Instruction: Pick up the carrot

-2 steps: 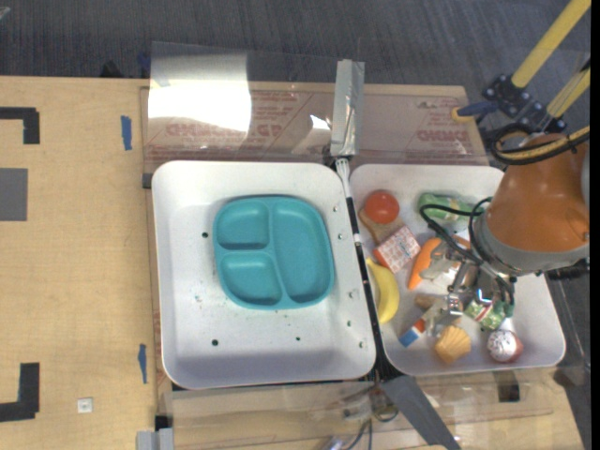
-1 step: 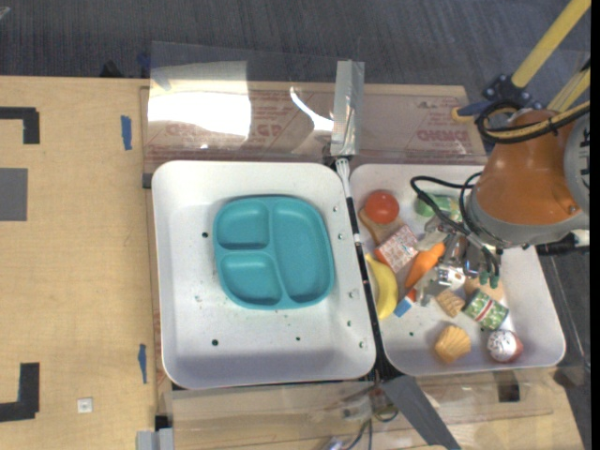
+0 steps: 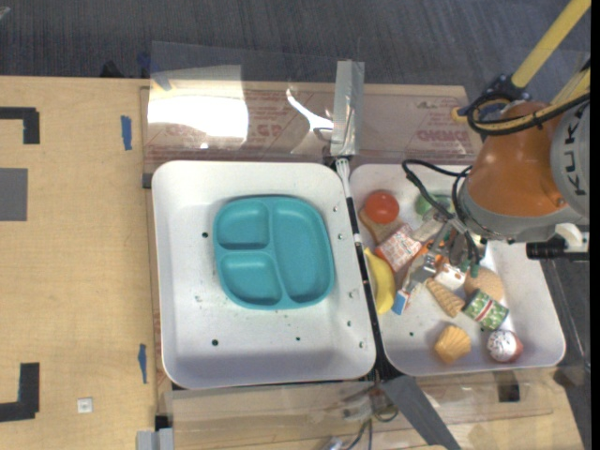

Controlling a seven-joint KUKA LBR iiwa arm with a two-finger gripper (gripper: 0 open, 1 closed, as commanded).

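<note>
Now we see the grey arm (image 3: pixel 525 172) with its orange band reaching down into the right bin (image 3: pixel 544 345), and its fingers (image 3: pixel 448 249) sit low among a crowded heap of small toys. We cannot tell whether they are wide or narrow, since wires and clutter blur them. The carrot (image 3: pixel 433 251) appears, as far as we can judge, as a thin orange streak just left of the fingers, touching or nearly so; nothing shows it clamped. Further left lie a red-and-white packet (image 3: pixel 399 247) and a banana (image 3: pixel 380 282), with a red tomato (image 3: pixel 381 205) up and left. Below the fingers rest a cone-shaped piece (image 3: pixel 446 296), a green can (image 3: pixel 485 309), a yellow-orange lump (image 3: pixel 452 344) and a pale ball (image 3: pixel 502 346). Well to the left, the other bin (image 3: pixel 187 345) on the table (image 3: pixel 66 251) carries a teal divided plate (image 3: pixel 275 251).
</note>
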